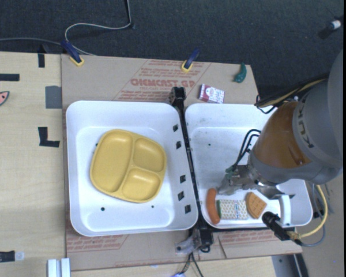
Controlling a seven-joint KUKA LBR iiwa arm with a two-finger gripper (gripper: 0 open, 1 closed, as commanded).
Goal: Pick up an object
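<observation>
Toys cluster at the near edge of the right bin (219, 126): a hot dog (211, 205), a flat white-and-green cracker-like block (233, 209) and a tan biscuit piece (255, 205). You should expect them to be light, stiff, smooth plastic, likely to skid. Take the hot dog across its narrow width. The gripper (237, 179) hangs just above the block; whether it is spread, you cannot tell. The yellow divided plate (128, 166) sits in the left bin (81, 154).

Open floor in the upper half of the right bin (219, 126), arm (288, 143) crowding its right side, hot dog (212, 205), cracker packet (233, 209) and biscuit (255, 205) packed along the near wall, yellow divided plate (128, 165) covering the left bin's (81, 154) middle, clear margin around it
</observation>
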